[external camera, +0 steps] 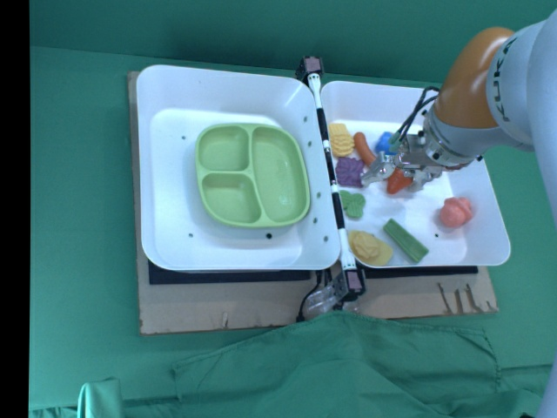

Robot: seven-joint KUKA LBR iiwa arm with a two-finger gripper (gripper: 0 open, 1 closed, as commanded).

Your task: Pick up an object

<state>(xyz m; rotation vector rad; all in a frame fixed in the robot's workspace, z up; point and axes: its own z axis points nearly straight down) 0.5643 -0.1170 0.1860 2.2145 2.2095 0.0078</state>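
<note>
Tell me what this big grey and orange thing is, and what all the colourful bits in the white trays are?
It is a robot arm. One camera looks down from above. The arm's claw, called a gripper, is low in the right tray, among toy foods: a carrot, purple grapes, a green stick and a pink piece. The left tray holds a green plate with three sections. I cannot tell if the claw has grabbed anything.

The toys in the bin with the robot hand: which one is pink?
The pink toy by the right bin's right wall. It sits alone; the others are yellow, orange, purple, green, blue or red.
</note>
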